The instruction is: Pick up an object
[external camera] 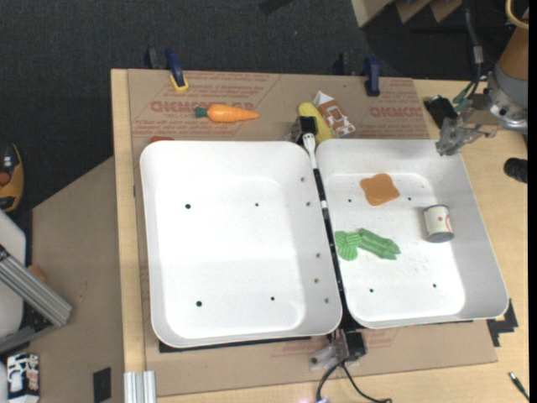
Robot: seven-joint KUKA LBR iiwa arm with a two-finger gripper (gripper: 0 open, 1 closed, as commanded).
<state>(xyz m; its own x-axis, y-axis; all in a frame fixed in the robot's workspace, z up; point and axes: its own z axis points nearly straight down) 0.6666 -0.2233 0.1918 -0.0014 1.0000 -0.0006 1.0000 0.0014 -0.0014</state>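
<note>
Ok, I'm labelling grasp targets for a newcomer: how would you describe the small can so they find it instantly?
Look in the right-hand white bin. Near its right wall lies the small can, on its side, right of the green toy and below the orange piece. It alone is a silvery cylinder.

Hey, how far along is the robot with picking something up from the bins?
Nothing looks done yet. The claw hangs at the right bin's far corner, nothing visibly held. Still lying in that bin: the orange piece, small can and green toy. The whole pick remains.
</note>
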